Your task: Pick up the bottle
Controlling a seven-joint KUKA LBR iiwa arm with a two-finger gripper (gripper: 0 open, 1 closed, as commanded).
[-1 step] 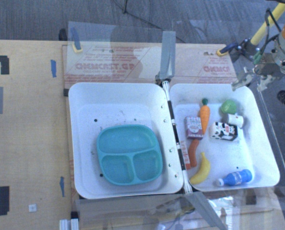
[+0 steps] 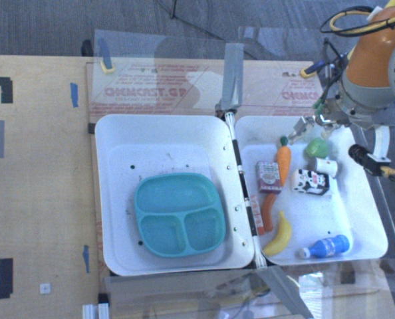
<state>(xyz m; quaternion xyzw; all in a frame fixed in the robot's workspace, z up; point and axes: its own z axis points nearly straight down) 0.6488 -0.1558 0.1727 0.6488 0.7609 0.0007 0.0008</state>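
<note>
The bottle (image 2: 328, 246) is blue with a white cap and lies on its side in the front right corner of the right bin (image 2: 364, 211). My gripper (image 2: 308, 128) hangs over the far end of the same bin, just above a green object (image 2: 316, 147) and beside the top of a carrot (image 2: 283, 163). It is well away from the bottle, with nothing seen in its grasp. The arm's orange band (image 2: 376, 62) is at the upper right.
The right bin also holds a cow-patterned carton (image 2: 311, 181), a small red-labelled box (image 2: 268, 177), a reddish sausage (image 2: 268, 211) and a banana (image 2: 279, 236). In the left bin (image 2: 111, 151) rests a teal divided plate (image 2: 179, 214).
</note>
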